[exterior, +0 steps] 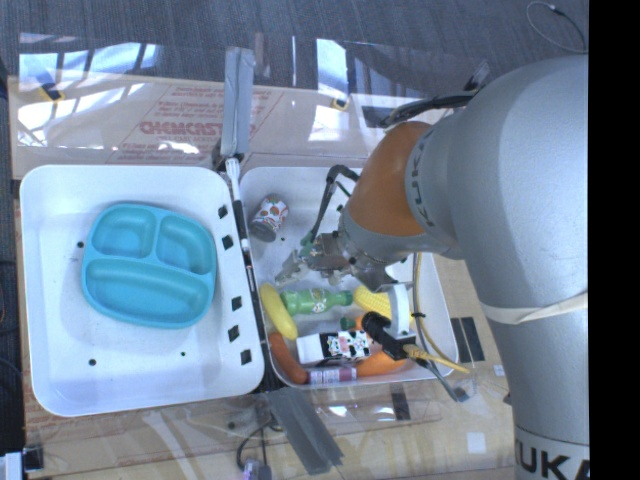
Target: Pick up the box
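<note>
Camera view puts the box [347, 345], white with black blotches, near the front of the right bin [436, 298], wedged between a green bottle [315, 301], a yellow banana [279, 311] and something orange just beside it. My tool [318, 256] hangs over the bin's middle, and I cannot tell its state or whether it holds anything. I judge a clean pick wants a straight descent onto the box's narrow sides, clear of its neighbours.

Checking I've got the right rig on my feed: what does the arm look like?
A thick grey arm with an orange band above the wrist, black KUKA lettering low on its body, dark cables looping by the wrist and a metal gripper at the tip.
</note>
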`<state>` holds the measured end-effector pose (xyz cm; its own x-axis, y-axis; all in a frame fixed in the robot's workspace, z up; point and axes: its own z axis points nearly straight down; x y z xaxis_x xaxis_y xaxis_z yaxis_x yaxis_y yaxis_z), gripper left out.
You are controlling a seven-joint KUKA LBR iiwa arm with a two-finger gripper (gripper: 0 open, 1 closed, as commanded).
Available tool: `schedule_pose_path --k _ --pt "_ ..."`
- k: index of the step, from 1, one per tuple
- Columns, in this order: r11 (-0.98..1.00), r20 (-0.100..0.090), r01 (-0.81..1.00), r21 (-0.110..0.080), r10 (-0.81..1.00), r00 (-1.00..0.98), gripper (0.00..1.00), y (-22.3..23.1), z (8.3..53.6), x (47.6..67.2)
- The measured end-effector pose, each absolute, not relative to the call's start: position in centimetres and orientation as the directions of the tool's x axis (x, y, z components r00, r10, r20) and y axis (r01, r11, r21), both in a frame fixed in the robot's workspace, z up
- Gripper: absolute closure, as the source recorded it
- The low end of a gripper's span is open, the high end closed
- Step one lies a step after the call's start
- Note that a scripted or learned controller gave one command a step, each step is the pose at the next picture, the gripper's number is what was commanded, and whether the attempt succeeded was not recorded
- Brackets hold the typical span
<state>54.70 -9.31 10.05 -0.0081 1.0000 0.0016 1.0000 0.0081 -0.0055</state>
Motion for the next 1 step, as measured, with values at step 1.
schedule_pose_path --k 1 --pt "-0.053 0.001 0.999 -0.005 0.999 0.053 0.0 -11.93 9.1 53.47"
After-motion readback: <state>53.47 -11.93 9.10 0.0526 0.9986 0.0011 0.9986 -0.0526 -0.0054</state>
